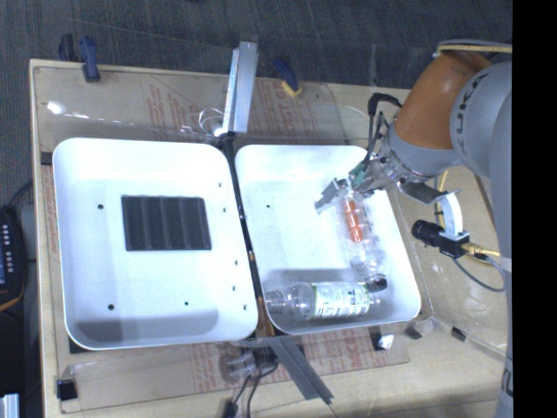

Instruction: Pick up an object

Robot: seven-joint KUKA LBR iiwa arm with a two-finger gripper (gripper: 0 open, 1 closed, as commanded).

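On wooden bench [130, 381], two white bins [87, 233]

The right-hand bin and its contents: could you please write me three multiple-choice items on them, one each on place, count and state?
1. Where does the plastic bottle with the printed label lie?
A. along the near wall of the right bin
B. in the left bin
C. on the bench outside the bins

2. How many bottles are in the right bin?
A. one
B. two
C. four

3. How does the clear bottle with the orange contents rest?
A. standing upright
B. lying on its side
C. hanging over the rim

Answers: 1 A, it lies along that bin's near wall. 2 B, the labelled bottle and the orange-filled one. 3 B, its length runs flat along the bin floor, below the gripper.
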